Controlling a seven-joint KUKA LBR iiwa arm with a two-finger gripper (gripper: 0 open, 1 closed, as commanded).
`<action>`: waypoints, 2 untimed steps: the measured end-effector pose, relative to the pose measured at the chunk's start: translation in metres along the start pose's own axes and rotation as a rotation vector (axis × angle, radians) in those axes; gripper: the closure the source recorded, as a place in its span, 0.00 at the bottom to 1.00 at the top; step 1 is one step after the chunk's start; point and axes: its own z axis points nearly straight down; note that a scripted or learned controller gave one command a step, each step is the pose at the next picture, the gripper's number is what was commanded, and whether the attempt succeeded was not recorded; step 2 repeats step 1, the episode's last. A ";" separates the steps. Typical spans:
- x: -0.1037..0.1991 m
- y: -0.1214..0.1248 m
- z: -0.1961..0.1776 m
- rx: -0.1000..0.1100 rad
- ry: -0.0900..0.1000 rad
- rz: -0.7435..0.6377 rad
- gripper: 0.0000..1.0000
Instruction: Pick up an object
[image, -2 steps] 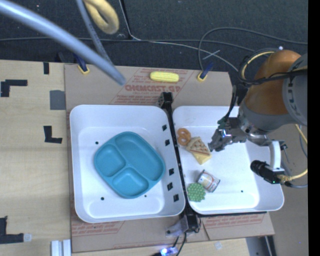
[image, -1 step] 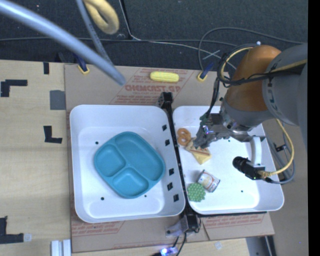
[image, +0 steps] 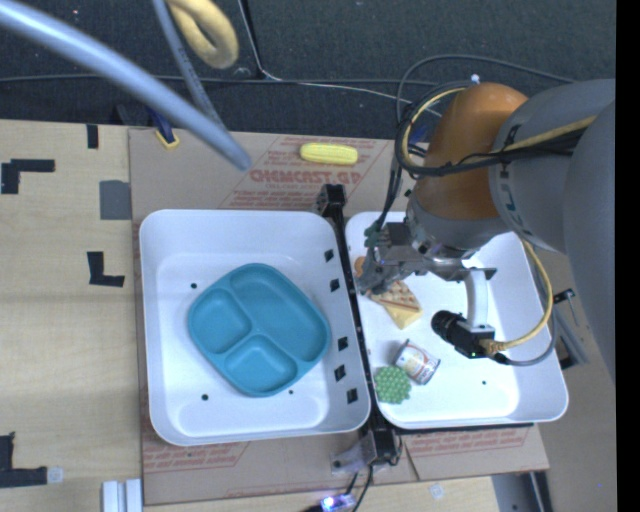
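Camera view from above has the grey arm (image: 560, 150) reaching in from the right over the right bin (image: 520, 400), beside a left bin (image: 160, 300) that holds a blue divided plate (image: 258, 328). The gripper (image: 385, 275) sits low at the right bin's left side, right over a tan, sandwich-like wedge (image: 400, 302), though whether it is spread or closed I cannot tell. Nearer the front lie a small can (image: 416, 361) and, just beside it, a green bumpy piece (image: 391, 384).
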 end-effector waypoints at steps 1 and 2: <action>0.053 0.004 -0.007 0.001 0.000 -0.001 1.00; 0.053 0.004 -0.007 0.001 0.000 -0.001 1.00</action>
